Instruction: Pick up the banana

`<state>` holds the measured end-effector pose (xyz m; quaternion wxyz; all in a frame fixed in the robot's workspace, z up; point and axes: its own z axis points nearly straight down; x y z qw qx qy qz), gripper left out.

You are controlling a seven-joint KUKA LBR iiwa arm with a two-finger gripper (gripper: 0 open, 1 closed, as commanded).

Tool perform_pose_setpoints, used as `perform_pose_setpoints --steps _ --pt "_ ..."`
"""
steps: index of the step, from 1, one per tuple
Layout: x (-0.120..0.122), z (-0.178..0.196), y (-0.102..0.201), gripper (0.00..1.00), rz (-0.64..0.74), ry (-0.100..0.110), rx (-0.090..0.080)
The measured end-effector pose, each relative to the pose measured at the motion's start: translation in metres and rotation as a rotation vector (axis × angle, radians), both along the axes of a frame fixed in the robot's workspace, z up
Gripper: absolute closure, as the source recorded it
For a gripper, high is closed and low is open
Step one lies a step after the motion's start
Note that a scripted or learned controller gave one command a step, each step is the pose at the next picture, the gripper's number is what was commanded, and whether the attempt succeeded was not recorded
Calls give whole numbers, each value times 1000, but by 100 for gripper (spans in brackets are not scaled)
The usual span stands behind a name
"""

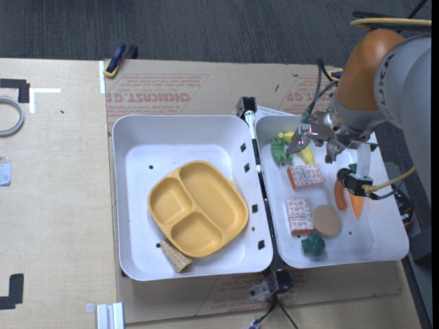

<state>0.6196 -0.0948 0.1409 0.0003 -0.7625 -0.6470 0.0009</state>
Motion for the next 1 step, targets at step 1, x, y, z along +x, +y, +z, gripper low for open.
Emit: perform_pose_setpoints --steps 1 --pt "41 -46 -13 0 399 -6 -1"
